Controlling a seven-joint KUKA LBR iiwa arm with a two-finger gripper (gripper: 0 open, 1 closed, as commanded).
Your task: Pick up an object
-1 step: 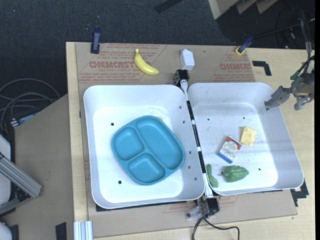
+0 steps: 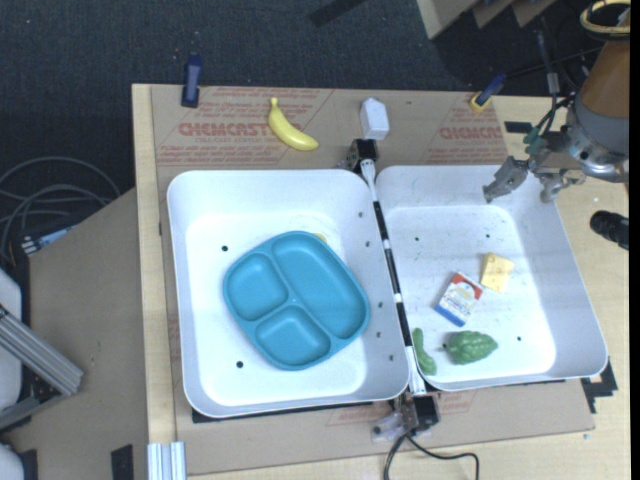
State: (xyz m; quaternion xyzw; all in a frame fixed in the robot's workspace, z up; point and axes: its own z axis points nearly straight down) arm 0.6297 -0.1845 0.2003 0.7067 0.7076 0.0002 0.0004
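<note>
While nothing sits between the fingers yet, you are looking at the approach step: the gripper [image 2: 524, 180] hangs over the far right corner of the right bin [image 2: 440, 193], well apart from anything it could take. Its two fingers stand spread apart, one toward the bin's middle and one toward its outer wall, with only bare white floor between them. Your candidates lie toward the near side of that bin: a yellow block [image 2: 496, 271], a small red, white and blue box [image 2: 459, 297] just beside it, a green leafy toy [image 2: 470, 346] and a green pod [image 2: 424, 353] by the divider. The next move, as I judge it, calls for travelling nearward over one of these, then descending with the fingers straddling it. The arm [image 2: 605, 108] reaches in from the right, wrist pointing down.
</note>
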